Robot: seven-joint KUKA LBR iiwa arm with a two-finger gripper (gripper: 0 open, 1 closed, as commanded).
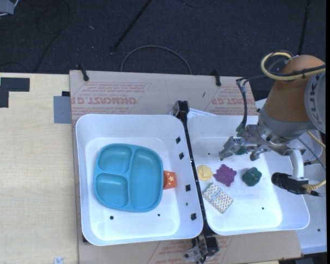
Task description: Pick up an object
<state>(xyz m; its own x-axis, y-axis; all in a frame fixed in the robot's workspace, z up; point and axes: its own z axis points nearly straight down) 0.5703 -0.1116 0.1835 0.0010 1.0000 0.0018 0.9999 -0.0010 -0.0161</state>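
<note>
Pale wood worktop [27, 164]; right white bin [264, 216] holds knobbly purple toy [225, 174] below spread, empty jaws of gripper [241, 148].

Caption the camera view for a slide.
Gripper hovers over right bin above purple toy; blue tray fills left bin.

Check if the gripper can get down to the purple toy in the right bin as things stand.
Probably yes: the gripper hangs just above the purple toy, which lies uncovered, apart from the yellow piece and green toy.
</note>
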